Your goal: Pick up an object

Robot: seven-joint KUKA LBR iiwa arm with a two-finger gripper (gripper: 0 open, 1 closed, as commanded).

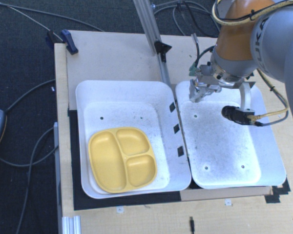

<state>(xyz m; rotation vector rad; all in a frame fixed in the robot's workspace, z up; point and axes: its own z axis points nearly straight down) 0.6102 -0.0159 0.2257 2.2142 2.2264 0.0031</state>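
Pincer over right bin, opening unclear, yellow tray in left bin

A robotics lab: a plywood bench on dark carpet, loose cables trailing at its left edge, and an aluminium mounting post rising from its far edge.
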